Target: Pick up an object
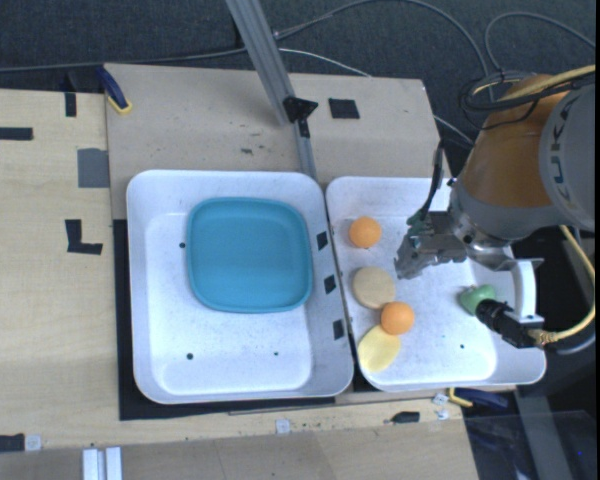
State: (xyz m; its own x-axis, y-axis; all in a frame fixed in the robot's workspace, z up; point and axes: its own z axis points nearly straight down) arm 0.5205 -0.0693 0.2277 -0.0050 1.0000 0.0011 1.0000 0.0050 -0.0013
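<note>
**Gripper low over the right bin, nothing seen between its fingers**

Right now I have the grey arm with the orange band (515,163) reaching in from the right, and its two-finger gripper (412,260) sits low over the right shallow white bin (480,363). From this slanted overhead view I cannot tell how far apart its tips are; they read as one dark metal cluster. I see no object between them.

The things I could pick are all in that right bin. A small orange ball (364,232) lies near the bin's left wall, just left of the gripper and apart from it. Below it sits a rounded tan lump (374,287), close beside the gripper's lower left; I cannot say whether they touch. A second orange ball (397,317) lies just below and right of the tan lump, and a pale yellow rounded piece (379,349) lies right under that ball, near the bin's front left corner. A small green object (475,297) lies to the right, partly hidden behind the arm's hardware.

The left shallow white bin (155,358) holds a teal square plastic plate (249,253), lying flat in its upper middle. Both bins sit side by side on the wooden bench (40,288).
</note>
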